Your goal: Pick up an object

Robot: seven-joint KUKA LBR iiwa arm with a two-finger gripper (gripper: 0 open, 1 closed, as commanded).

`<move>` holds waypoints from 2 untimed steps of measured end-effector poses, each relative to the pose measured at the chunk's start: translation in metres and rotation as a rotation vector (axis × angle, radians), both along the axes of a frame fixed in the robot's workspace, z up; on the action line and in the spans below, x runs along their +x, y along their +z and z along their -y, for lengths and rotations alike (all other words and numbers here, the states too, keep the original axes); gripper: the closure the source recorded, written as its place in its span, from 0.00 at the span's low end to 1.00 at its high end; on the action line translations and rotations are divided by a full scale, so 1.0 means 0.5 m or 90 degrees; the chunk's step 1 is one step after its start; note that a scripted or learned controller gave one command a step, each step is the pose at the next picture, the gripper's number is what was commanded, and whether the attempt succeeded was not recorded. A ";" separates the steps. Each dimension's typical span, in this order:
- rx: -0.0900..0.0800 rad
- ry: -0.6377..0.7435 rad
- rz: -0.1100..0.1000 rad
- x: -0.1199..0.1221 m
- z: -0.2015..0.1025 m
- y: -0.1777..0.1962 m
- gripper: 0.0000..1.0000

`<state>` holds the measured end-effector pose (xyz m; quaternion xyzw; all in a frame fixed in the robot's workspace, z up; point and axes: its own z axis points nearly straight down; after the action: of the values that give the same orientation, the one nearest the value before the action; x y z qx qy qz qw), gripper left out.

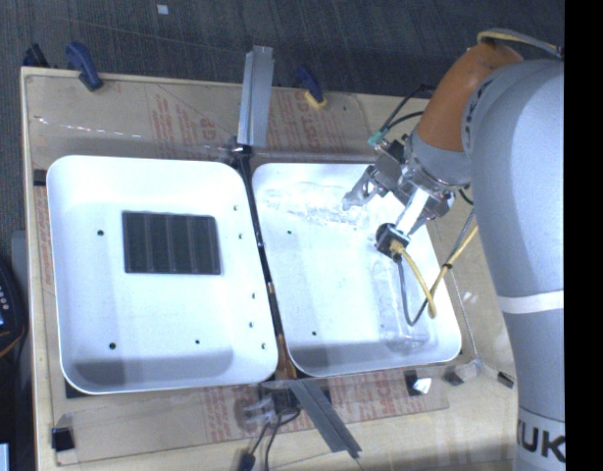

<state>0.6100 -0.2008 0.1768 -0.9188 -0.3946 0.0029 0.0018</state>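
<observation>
I am hovering my fingers [372,196] over the far right part of the right bin [311,351]; I cannot tell how far apart they are standing, nor whether anything is sitting between them. A clear plastic bottle [391,307] is lying in that bin along its right wall, its long axis running far-to-near.
</observation>
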 end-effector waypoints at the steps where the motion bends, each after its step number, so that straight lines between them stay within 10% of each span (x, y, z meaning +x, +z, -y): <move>1: 0.001 0.003 -0.002 0.000 -0.003 0.019 1.00; 2: 0.003 0.005 -0.004 0.001 -0.005 0.037 1.00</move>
<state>0.6104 -0.1984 0.1951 -0.9172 -0.3983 0.0048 0.0049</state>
